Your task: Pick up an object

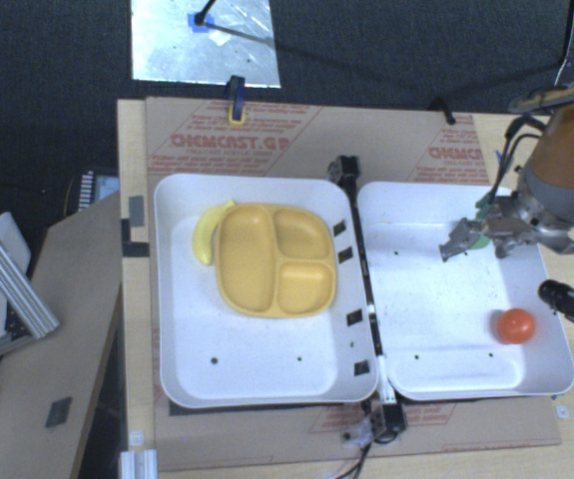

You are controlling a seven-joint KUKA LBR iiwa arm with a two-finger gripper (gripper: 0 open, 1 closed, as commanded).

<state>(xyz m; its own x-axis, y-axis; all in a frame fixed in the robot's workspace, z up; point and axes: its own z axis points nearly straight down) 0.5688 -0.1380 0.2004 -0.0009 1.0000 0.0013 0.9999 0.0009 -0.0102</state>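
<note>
In the camera view my gripper [478, 248] hangs over the upper right part of the right bin [436, 367], with its two grey fingers [455, 241] spread apart and open. Nothing shows between them. A small green patch [479, 230] sits against the gripper's body; I cannot tell what it is. An orange-red ball [514, 325] lies on the bin floor near the right wall, below and to the right of the gripper and apart from it. In the left bin [257, 367] a yellow divided plate [273, 259] lies with a banana [206, 233] along its left edge.
A black divider strip [358, 267] runs between the two bins. Both bins rest on a cardboard sheet [267, 133]. A foil-like sheet [205, 28] lies on the dark floor behind the bench. A black part of the arm [569, 301] juts out over the right bin's wall.
</note>
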